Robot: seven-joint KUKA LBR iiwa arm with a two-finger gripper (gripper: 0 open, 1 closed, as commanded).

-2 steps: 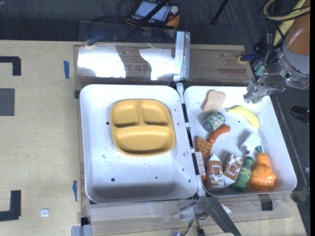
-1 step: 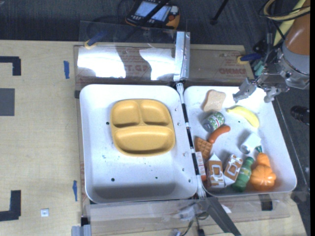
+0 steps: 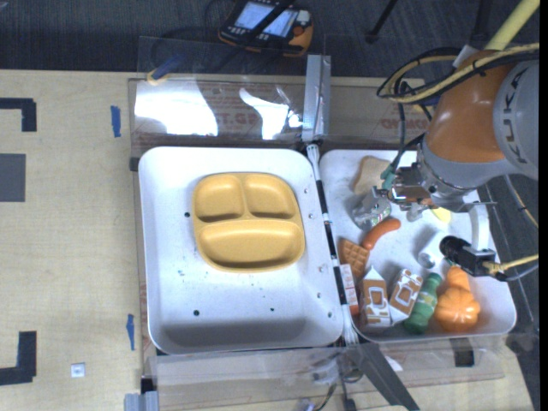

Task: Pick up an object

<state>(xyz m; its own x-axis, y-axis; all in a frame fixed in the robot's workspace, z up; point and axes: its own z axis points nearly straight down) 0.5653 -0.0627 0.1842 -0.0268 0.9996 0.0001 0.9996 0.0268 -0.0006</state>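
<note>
My gripper (image 3: 372, 207) hangs low in the right bin (image 3: 505, 319), near its upper left. An orange sausage-shaped toy (image 3: 383, 230) lies just below it, touching or nearly so. A slice of toast (image 3: 371, 174) sits just behind the gripper. A brown waffle-like piece (image 3: 351, 252) lies to the lower left of the sausage. Along the bin's front edge stand two small cartons (image 3: 375, 298) (image 3: 406, 292), a green bottle (image 3: 424, 304) and an orange pumpkin-like toy (image 3: 457, 305).
The left bin (image 3: 163, 255) holds a yellow divided plate (image 3: 248, 221). A small yellow piece (image 3: 442, 215) lies under the wrist. A metal divider (image 3: 327, 229) separates the bins. A handheld controller (image 3: 264, 24) lies beyond the bench.
</note>
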